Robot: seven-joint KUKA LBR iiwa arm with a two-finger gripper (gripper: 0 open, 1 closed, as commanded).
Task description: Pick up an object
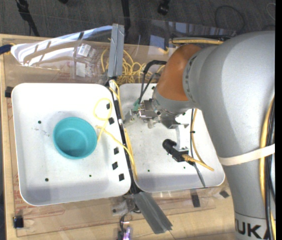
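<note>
- Teal bowl: upright, mouth up, approx. ctr of L bin floor. Resting on white floor, apart from all 4 walls.
- Gripper: in R bin, upper-L part, close to the wall shared w/ L bin. Spread or closed: can't tell from this angle, wrist and arm body cover too much.
- Gripper vs bowl: well apart, the 2 bins' adjoining walls between them.
- Arm: big grey body enters from R, covers most of R bin's R side. Orange band shows above wrist, over R bin's back edge.
- Yellow cord: thin loop hangs over the shared wall into L bin, ends just beside bowl's R rim. Touching or not: can't tell.
- Small black tabs: row along L bin's R wall, near the cord.
- Yellow cable bundle: tangled on bench behind the bins.
- Clear plastic sheet: lies behind L bin, glare on it.
- Bench: wood surface, both bins side by side on it.
</note>
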